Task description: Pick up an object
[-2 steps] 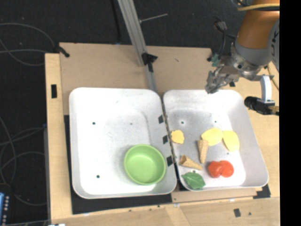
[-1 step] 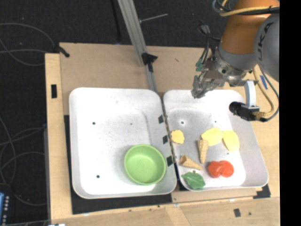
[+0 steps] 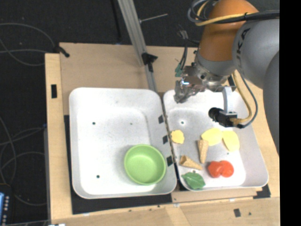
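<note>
- bench (image 3: 108, 65) was tan board on a dark floor, with two shallow white bins side by side and a metal pole rising from behind them.
- left bin (image 3: 103, 112) carried one green bowl (image 3: 145, 164) near its front right corner.
- right bin (image 3: 244, 168) carried the small stuff, all in its front half: a yellow piece (image 3: 177, 137) near the left wall, two larger yellow pieces (image 3: 212, 136) and (image 3: 230, 140) mid-bin toward the right wall, two tan cones (image 3: 202, 149) and (image 3: 190, 162), a red tomato-like piece (image 3: 220, 169) and a green leafy piece (image 3: 194, 180) at the front edge.
- gripper (image 3: 181, 97) sat over the right bin's back left corner, close to the wall between the bins. nothing was visibly between its tips.
- its tips were too small and dark to read, so no call on that.
- every candidate object lay well apart from the gripper, toward the front edge.
- judged step: approach, no pick made yet.
- next move would call for travelling toward the front of the right bin, choosing one piece and descending square over it. the small yellow piece by the left wall looked the closest.
- risk as i read it: the cones and yellow pieces sat close together, so a sloppy descent could nudge neighbours or close on none.
</note>
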